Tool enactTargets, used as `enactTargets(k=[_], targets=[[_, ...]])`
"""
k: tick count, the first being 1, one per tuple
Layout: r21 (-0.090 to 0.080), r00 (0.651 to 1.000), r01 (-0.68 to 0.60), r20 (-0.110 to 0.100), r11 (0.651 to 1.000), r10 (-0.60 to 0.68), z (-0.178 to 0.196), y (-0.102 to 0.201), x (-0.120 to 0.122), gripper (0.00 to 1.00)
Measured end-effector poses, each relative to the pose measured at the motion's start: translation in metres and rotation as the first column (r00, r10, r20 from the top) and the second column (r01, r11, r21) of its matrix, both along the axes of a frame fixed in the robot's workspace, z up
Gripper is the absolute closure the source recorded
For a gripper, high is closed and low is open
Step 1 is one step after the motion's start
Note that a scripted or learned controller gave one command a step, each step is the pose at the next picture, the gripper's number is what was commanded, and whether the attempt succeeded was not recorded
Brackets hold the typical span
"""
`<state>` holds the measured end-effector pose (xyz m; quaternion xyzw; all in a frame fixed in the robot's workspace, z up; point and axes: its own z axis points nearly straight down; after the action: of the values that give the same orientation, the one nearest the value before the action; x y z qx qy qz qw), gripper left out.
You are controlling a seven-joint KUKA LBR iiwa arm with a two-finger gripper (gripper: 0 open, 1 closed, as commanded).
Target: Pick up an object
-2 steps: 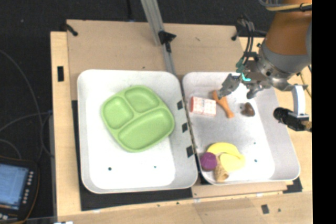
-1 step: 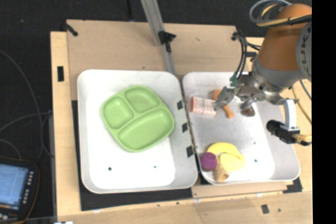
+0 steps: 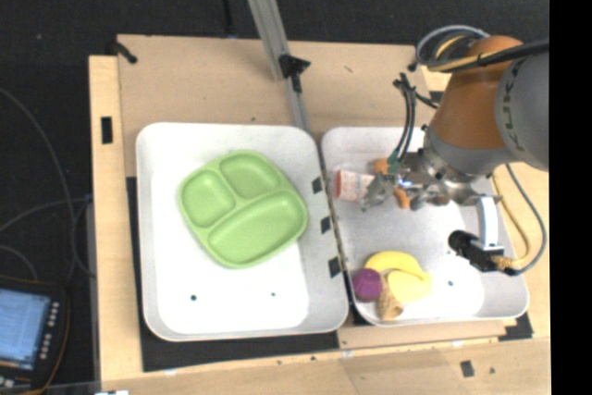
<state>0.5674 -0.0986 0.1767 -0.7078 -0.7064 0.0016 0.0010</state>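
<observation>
In the right bin (image 3: 481,301), my gripper (image 3: 389,190) hangs low over the upper left part, under the grey and orange wrist. Just to its left lies a small clear packet with a red band (image 3: 349,185), close to the gripper's tip; whether they touch is unclear. Near the bin's front edge sits a yellow banana-shaped toy (image 3: 400,268). A purple ball (image 3: 367,284) rests against its left side, and a tan piece (image 3: 390,305) lies just below it.
The left bin (image 3: 166,310) holds a green divided plate (image 3: 242,208) near its middle. A metal pole (image 3: 264,9) slants up from between the bins at the back. The wooden bench (image 3: 203,79) surrounds both bins.
</observation>
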Motion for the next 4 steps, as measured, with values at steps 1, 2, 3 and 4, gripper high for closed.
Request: enactTargets(k=[1, 2, 3, 4], targets=[[0.0, 1.0, 0.0, 0.0, 1.0, 0.0, -0.043, -0.003, 0.001, 0.0], [0.0, 1.0, 0.004, 0.007, 1.0, -0.004, -0.029, -0.004, 0.003, 1.0], [-0.001, 1.0, -0.002, 0.01, 1.0, 0.002, 0.016, -0.009, 0.01, 1.0], [0.0, 1.0, -0.004, 0.006, 1.0, 0.004, 0.027, -0.01, 0.01, 1.0]])
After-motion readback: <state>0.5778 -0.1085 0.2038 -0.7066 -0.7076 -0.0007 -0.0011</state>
